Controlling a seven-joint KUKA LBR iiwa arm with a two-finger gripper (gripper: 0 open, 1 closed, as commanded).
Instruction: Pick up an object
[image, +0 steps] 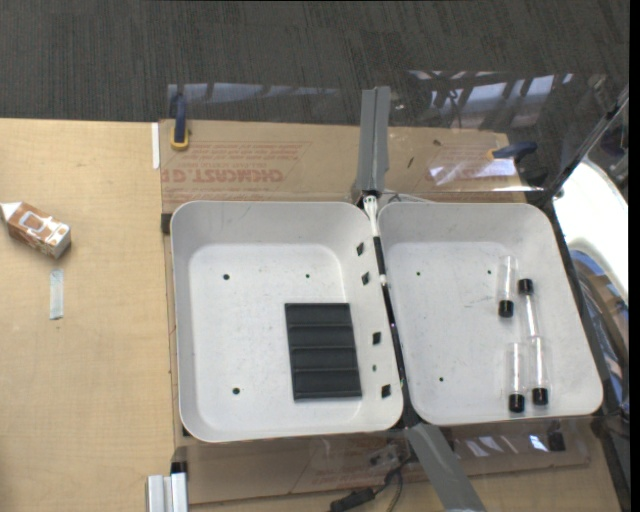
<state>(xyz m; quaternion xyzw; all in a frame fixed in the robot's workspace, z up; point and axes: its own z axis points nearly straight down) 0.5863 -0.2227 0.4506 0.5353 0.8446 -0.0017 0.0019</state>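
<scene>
Lying flat in the left bin (185, 300), a black block (322, 350) with ribs across its top sits on the floor, nearer the bin's right wall and front edge than its left. It touches no wall. A few small dark holes dot the white floor around it.

The right bin (560, 260) sits just beside the left one, their rims meeting along a seam with small black clips. In it, clear tubes (530, 340) with black caps lie lengthwise close to the right wall, roughly parallel and just beside each other. Four caps show, two near the front edge and two further back; how many separate tubes there are is hard to tell, since the clear plastic fades into the white.

Whether the gripper is wide or narrow cannot be told.

Both bins rest on a cardboard sheet (240, 165) with mirrored red print along its far side. A grey bar (375, 140) runs back from the seam between the bins, and another grey bar (445, 470) angles out at the front. A blue and yellow clamp (180, 130) grips the cardboard's far left corner.

To the left, well apart from the bins, a wooden tabletop (80, 400) bears a small orange and white box (38, 230), tilted, and a pale strip (56, 296) just in front of it. Dark carpet (300, 40) lies beyond the bench.
</scene>
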